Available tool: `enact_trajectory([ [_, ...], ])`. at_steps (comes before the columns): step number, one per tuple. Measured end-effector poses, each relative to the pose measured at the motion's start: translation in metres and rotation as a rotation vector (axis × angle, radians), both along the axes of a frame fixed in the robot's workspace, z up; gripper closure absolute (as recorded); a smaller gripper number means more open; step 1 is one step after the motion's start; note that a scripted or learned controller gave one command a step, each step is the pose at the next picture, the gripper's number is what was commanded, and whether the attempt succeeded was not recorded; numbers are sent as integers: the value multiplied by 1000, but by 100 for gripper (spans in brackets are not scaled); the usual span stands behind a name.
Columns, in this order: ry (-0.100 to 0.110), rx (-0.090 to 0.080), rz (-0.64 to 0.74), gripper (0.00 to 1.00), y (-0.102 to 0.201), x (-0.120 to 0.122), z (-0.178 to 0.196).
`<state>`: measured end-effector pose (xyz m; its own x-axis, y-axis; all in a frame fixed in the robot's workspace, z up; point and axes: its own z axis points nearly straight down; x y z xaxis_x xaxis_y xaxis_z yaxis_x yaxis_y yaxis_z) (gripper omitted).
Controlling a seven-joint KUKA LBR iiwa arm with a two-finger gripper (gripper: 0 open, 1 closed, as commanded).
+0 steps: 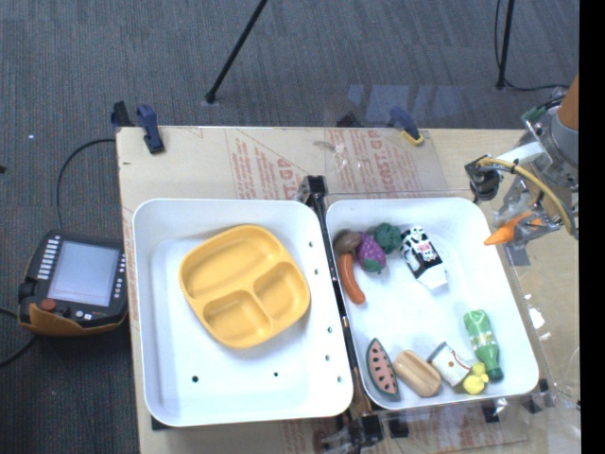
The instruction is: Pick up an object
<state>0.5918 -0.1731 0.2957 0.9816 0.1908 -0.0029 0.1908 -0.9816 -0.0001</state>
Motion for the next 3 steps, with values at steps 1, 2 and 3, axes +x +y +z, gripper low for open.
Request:
enact_trajectory([
  [1,4,6,7,100,36,-43,-5],
  [2,5,6,81,100,33,-5,-33],
  [3,2,6,11,100,68,4,-26],
])
